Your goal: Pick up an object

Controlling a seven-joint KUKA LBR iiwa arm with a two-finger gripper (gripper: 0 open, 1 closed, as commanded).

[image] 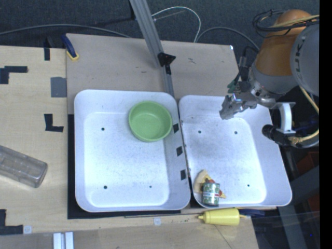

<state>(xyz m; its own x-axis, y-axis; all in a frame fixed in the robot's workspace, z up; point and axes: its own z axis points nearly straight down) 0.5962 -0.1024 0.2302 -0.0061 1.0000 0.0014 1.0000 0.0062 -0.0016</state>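
Hovering tool (229, 111) near right bin (270, 154) far rim.

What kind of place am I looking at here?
Probably a robotics lab test bench: a robot arm hangs its gripper over two white bins, with a green bowl, cables and tape marks on the bench.

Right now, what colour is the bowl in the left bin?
Light green, plain, with no pattern. The bowl shows best in the camera view, near the left bin's upper right.

We see a pale wooden bench top (31, 118) marked with black tape, dark grey carpet (62, 7) behind it.
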